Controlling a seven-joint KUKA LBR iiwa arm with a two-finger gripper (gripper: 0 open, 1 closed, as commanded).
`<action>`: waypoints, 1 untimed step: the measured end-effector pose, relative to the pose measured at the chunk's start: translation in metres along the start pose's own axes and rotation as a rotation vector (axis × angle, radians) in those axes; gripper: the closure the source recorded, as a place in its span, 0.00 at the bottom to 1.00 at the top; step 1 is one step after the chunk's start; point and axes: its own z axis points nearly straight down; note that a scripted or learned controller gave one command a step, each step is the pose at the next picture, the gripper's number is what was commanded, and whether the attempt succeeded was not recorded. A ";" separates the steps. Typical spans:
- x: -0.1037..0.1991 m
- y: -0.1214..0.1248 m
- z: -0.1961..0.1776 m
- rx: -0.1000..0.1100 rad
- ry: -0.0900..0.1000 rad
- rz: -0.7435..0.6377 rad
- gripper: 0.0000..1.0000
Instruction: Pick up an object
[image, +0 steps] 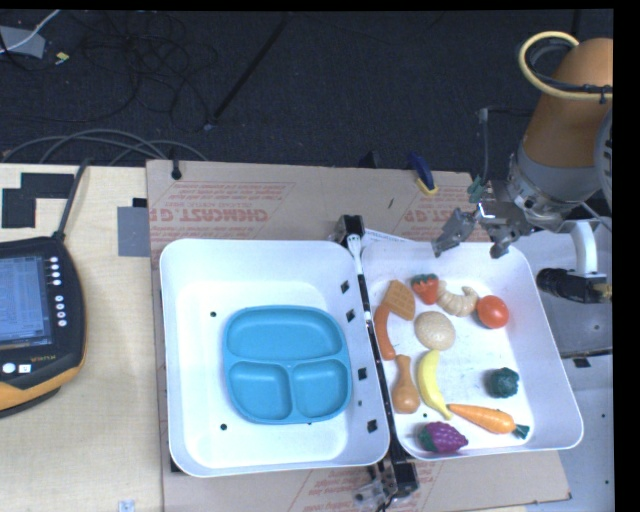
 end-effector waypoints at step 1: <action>0.107 0.010 -0.150 -0.019 0.002 -0.012 0.00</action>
